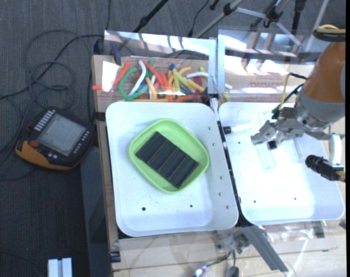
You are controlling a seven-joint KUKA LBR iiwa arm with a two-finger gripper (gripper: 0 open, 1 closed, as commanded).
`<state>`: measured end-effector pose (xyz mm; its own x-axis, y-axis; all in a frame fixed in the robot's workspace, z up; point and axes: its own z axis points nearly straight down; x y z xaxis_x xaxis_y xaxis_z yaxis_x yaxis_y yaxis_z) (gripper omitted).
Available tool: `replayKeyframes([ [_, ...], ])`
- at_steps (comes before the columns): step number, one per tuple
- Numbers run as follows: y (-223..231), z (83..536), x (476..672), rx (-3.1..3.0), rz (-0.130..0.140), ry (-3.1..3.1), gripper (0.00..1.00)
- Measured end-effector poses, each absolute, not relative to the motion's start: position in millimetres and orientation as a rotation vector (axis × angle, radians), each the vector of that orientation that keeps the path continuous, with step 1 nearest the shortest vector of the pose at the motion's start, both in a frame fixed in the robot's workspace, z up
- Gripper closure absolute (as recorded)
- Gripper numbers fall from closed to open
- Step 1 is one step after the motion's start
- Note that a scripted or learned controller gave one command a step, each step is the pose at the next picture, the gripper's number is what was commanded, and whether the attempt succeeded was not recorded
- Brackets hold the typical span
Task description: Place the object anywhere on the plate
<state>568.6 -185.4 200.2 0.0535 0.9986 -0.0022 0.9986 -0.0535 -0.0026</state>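
Camera view: two white bins (163, 212) sit on a wooden bench over dark carpet, a teach pendant (54, 138) lying left. A dark ridged block (166, 159) rests on the green plate (141, 137) in the left bin. Over the glaring right bin, the gripper (271, 136) hangs with nothing visibly between its fingers; whether they are spread or closed I cannot tell.

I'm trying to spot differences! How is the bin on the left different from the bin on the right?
The left bin holds a green plate with a dark ridged slab lying on it; the right bin shows no plate. The arm's gripper hangs over the right bin, while nothing hangs over the left bin. The right bin looks brighter and more washed out by light than the left bin. Both are shallow, white and sit side by side.
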Motion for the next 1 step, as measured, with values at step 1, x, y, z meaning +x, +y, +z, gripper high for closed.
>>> replayKeyframes([
  [1, -108.9, 221.3, 557.4, -2.023, 0.003, -2.401, 1.0],
])
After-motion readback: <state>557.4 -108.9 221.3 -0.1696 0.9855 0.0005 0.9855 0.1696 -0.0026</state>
